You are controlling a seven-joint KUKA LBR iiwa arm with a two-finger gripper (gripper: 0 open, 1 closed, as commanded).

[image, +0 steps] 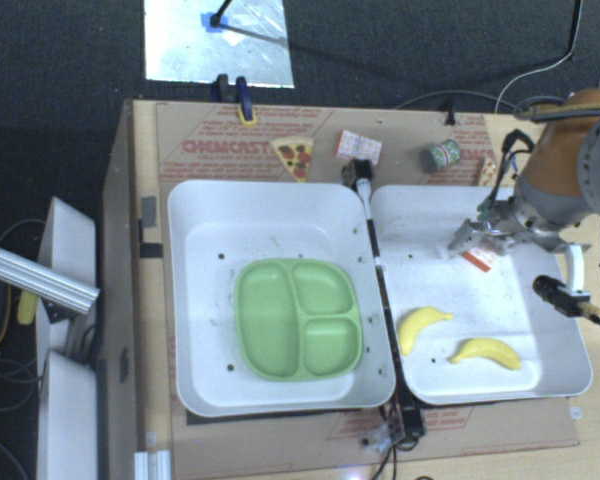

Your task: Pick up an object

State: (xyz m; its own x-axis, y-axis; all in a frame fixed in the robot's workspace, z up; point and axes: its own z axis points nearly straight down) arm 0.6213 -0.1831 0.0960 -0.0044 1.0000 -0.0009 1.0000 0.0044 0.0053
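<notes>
In the right bin (550, 368) lie two yellow bananas: one (420, 324) near the bin's left wall and one (487, 352) toward the front. A small red and white item (480, 259) rests on the bin floor near the back. My gripper (474, 237) is low over the back of the right bin, directly above and touching or nearly touching that red and white item. The grey arm with its orange band (560, 163) reaches in from the right.
The left bin (205, 218) holds a green divided plate (298, 318). On the cardboard behind the bins sit a toy pizza slice (293, 156), a small printed card (358, 146) and a green can (442, 154). A black part (558, 295) juts over the right bin's right rim.
</notes>
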